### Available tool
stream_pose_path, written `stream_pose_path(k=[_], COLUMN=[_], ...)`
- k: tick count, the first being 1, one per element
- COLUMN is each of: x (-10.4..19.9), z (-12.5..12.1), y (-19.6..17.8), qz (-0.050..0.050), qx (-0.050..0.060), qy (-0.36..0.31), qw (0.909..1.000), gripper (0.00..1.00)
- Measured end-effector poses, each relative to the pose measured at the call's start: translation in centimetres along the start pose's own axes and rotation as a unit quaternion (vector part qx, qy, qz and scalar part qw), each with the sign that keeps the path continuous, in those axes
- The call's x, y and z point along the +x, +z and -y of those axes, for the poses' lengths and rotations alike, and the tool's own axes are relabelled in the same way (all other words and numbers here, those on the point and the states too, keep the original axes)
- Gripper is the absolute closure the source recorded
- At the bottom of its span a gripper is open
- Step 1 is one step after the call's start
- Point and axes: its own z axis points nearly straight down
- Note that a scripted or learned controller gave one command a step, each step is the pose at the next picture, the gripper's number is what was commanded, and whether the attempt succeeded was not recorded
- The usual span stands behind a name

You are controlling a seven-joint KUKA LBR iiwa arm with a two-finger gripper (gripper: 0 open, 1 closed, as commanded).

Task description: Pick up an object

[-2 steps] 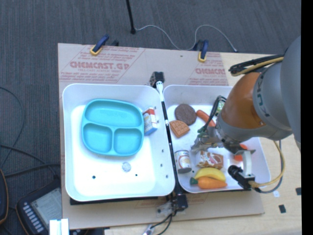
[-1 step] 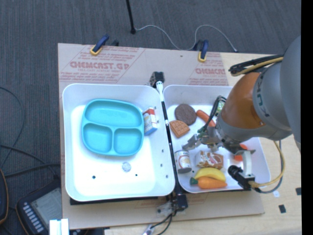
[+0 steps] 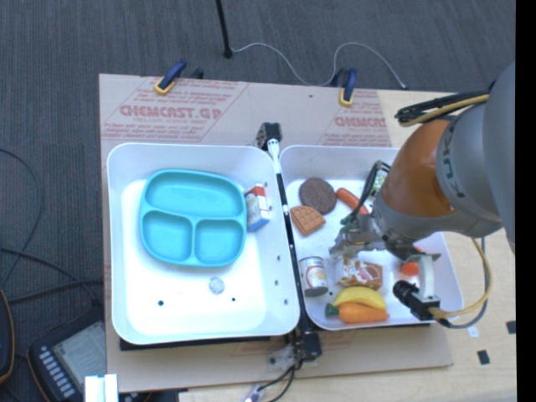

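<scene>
My gripper point(image 3: 350, 243) hangs low over the middle of the right bin point(image 3: 335, 154), under the grey and orange wrist. Just below it lies a printed snack packet point(image 3: 363, 273). Around it are a brown round cookie point(image 3: 317, 193), a waffle point(image 3: 306, 220), an orange sausage-shaped piece point(image 3: 347, 198), a small can point(image 3: 313, 274), a banana point(image 3: 362, 297) and a carrot point(image 3: 358, 313). A red piece point(image 3: 409, 268) peeks out to the right of the wrist. The arm hides part of the bin's right half.
The left bin point(image 3: 117, 224) holds a blue divided plate point(image 3: 193, 218) and a small carton point(image 3: 257, 206) against its right wall. A black fitting point(image 3: 270, 132) sits at the far end of the divider between the bins. Cables trail at the bench's edges.
</scene>
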Motion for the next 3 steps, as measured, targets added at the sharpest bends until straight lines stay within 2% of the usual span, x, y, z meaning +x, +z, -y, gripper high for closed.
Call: stream_pose_path(k=[1, 2, 3], x=[0.0, 0.0, 0.0], z=[0.0, 3.0, 3.0], y=[0.0, 1.9, 0.9], qz=[0.0, 0.0, 0.0], qx=[0.0, -0.002, -0.002], qy=[0.0, -0.001, 0.0], qw=[1.0, 1.0, 1.0], gripper=[0.0, 0.0, 1.0])
